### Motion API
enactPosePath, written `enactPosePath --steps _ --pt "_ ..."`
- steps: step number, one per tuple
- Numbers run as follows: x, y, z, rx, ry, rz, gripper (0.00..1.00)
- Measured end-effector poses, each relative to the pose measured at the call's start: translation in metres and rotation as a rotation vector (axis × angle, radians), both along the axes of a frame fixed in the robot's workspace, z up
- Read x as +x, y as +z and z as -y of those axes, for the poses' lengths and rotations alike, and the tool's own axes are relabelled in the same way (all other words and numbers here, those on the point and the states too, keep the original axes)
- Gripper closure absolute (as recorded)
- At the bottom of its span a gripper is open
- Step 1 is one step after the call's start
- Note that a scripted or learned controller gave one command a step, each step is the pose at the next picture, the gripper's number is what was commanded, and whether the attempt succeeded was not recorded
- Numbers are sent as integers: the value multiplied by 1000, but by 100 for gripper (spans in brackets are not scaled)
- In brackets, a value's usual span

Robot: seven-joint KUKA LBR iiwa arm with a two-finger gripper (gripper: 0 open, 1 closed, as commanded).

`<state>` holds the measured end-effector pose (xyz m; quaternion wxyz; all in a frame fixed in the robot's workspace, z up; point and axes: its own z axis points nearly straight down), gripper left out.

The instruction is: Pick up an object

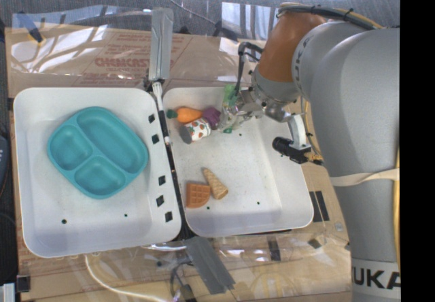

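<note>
The gripper [233, 111] hangs low at the right bin's [272, 209] twelve o'clock edge; how it is set I cannot tell. At its nine o'clock, nearly touching, lies a purple toy [212, 116], then a carrot [186, 115] and spotted cup [196, 130]. Descend squarely, avoiding neighbours. Cone [216, 183] and waffle [198, 194] lie at six; a teal plate [97, 152] farther at nine.

Jaws [230, 115] low in right bin [272, 212], beside purple toy [212, 116].

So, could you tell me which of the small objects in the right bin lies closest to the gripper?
The purple piece, just left of the gripper at the bin's far end; the cone and waffle lie well toward the near edge.
</note>
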<state>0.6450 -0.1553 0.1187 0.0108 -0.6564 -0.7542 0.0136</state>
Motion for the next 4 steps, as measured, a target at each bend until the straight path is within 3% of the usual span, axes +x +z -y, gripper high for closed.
enactPosePath --steps 1,2,3,4 --pt "-4 59 -51 4 -125 33 100" --pt "9 -27 -56 -2 -84 20 100" --pt "-11 74 -105 8 116 34 100" --pt "-19 71 -88 1 -263 31 100"
